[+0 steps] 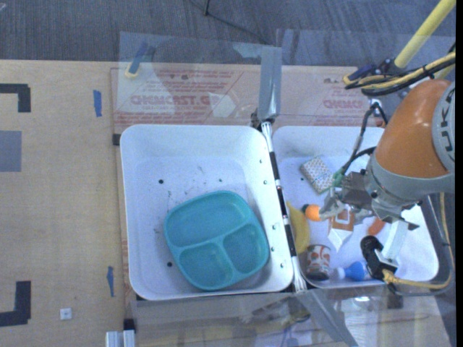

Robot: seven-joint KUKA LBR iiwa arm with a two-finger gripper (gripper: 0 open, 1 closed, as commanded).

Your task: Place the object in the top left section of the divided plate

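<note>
Hovering low over the right bin [296,147], the gripper [338,202] hangs from the grey arm [412,143], which reaches in from the view's right. Whether the gripper is open or closed cannot be told; its tip is a dark tangle from this slant.

Positions, all taken from the gripper:
- Orange-and-white piece [341,220]: directly under the tip, touching or very nearly so. This is the closest thing to it. No clear sign that it is gripped.
- Small orange ball [312,211]: just beside, on the view's left.
- Yellow strip [296,223]: farther left, lying along the wall between the bins.
- Speckled pale pad [317,172]: near, up and left, tilted on the bin floor.
- Printed can [318,260]: near, down and left, at the bin's near wall.
- Blue thing [355,271]: below, also at the near wall.
- Red-orange scrap [375,227]: just beside, on the right, partly under the wrist.
- Teal divided plate [210,226]: well apart, far to the left and across the shared wall, lying flat in the left bin [145,194]. It has three sections, the large one on the far side and two small ones nearer the camera, and it sits turned at an angle.
</note>
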